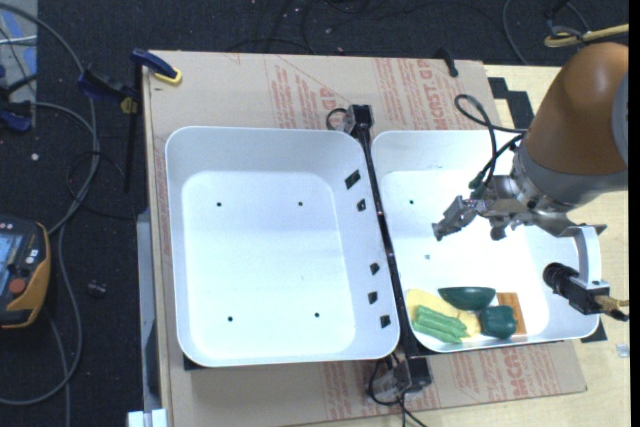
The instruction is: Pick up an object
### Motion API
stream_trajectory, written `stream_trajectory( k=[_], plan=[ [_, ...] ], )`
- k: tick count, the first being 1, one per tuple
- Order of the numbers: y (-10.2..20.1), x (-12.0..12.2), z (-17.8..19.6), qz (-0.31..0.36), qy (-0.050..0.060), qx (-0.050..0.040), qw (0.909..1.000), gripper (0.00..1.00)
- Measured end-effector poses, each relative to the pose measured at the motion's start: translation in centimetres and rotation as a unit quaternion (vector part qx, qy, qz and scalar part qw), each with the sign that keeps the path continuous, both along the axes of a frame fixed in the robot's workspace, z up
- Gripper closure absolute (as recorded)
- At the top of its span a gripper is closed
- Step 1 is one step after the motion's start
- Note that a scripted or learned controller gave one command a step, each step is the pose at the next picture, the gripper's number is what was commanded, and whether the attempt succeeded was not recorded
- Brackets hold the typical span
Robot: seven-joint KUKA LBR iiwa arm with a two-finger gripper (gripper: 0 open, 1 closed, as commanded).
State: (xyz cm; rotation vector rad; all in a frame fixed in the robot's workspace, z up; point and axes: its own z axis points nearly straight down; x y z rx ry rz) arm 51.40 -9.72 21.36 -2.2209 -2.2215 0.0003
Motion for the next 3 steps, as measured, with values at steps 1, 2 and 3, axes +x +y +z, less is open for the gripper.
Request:
stream_trajectory(
  k=[1, 2, 3],
  plan=[
    [0.0, 0.0, 1.0, 0.000, 0.000, 0.0000, 1.0000, 1.00],
    [3.4, 2.0, 10.9, 0.002, -0.004, 0.0001, 1.0000, 1.00],
    [7.9, -1.3, 23.8, 0.002, -0.006, 0.0010, 1.0000, 1.00]
  ],
)
